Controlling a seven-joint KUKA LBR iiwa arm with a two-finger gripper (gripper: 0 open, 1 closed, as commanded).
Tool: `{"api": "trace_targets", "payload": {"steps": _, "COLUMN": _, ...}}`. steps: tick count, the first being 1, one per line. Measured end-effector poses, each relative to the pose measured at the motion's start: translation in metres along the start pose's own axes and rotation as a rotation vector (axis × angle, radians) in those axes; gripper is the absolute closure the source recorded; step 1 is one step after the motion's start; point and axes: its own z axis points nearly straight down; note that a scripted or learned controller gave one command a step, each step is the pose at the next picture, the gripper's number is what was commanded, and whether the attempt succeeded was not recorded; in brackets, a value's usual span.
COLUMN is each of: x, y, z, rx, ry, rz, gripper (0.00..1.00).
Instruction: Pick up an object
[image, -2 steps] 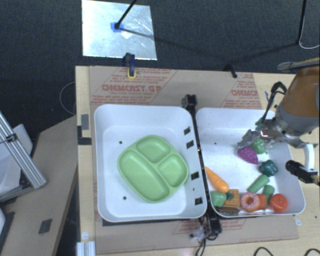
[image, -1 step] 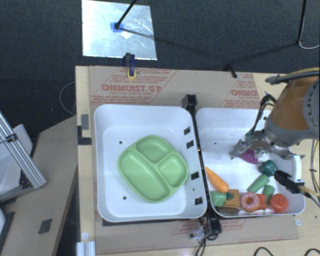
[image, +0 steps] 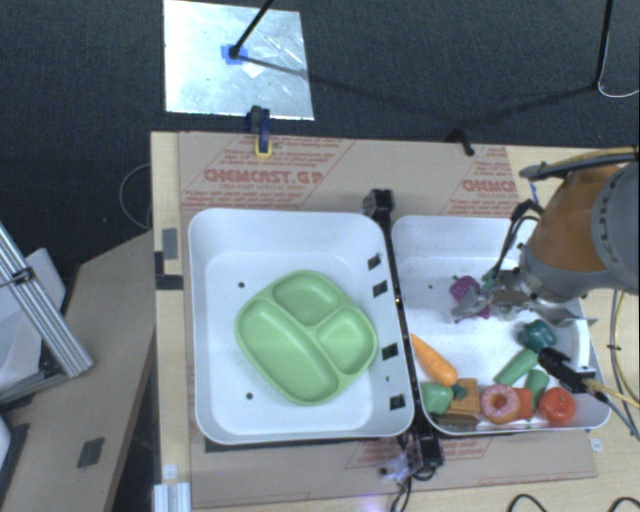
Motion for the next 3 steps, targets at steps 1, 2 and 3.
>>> {"api": "trace_targets", "payload": {"steps": 1, "x": 0.002, "y": -0.001, "z": -0.01, "rx": 0.002, "ry": 0.002, "rz": -0.001, "gripper": 1.0}}
{"api": "trace_targets", "payload": {"steps": 2, "x": 0.009, "y": -0.005, "z": -0.066, "rx": 0.0, "ry": 0.002, "rz": -0.005, "gripper": 1.0}}
{"api": "trace_targets", "payload": {"steps": 3, "x": 0.005, "y": 0.002, "z": -0.111, "rx": 0.0, "ry": 0.001, "rz": -0.005, "gripper": 1.0}}
